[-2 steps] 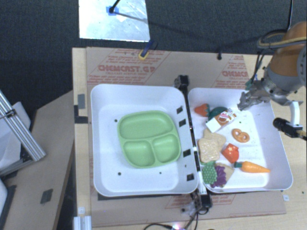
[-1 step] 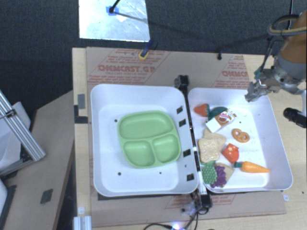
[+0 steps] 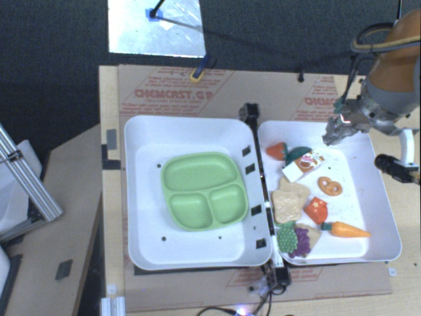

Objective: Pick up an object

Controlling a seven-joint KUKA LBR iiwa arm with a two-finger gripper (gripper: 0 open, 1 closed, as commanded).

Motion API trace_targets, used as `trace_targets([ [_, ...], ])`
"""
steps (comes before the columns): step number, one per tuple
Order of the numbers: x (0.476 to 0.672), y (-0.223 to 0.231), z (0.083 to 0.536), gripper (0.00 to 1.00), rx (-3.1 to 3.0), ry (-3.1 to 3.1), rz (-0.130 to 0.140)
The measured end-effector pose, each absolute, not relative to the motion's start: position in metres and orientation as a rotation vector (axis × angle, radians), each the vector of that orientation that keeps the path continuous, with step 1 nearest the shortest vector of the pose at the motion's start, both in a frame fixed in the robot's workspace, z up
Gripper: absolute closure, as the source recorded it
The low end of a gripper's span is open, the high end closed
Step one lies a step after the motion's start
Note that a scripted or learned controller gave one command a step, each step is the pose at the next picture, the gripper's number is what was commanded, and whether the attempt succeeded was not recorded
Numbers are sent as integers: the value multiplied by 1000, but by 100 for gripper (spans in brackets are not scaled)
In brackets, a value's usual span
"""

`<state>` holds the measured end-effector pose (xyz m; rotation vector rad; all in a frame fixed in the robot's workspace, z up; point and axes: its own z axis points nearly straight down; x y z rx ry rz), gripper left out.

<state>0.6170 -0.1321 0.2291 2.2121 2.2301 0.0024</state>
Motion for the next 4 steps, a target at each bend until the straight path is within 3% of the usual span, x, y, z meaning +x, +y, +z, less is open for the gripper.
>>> trace_targets([
  [1,586,-91,231,100,2213,2231,1],
  [4,521,45,241,100,2212,2234,2],
])
